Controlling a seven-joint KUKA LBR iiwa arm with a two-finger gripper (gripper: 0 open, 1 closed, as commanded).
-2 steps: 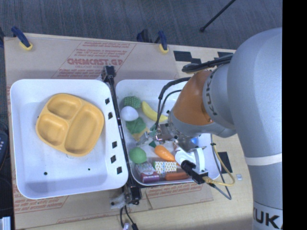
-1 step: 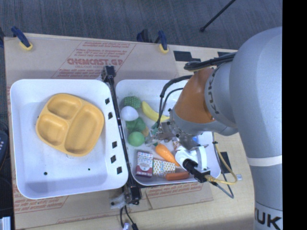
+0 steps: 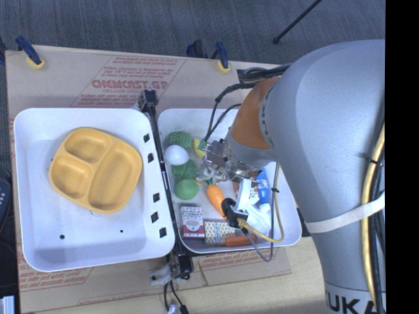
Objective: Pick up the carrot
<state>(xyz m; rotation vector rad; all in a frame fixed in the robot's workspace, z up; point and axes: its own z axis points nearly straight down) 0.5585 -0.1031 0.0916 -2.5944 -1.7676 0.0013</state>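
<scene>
Carrot lying in right bin, btwn green ball & blue-white pkg. Pincer hovering just above; open/closed state: can't tell. Prob light, stiff, smooth plastic, grab across mid-body.

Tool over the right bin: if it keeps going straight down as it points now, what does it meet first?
Probably the carrot, just beside the tool in the right bin. Depth is unclear from this slanted view.
</scene>
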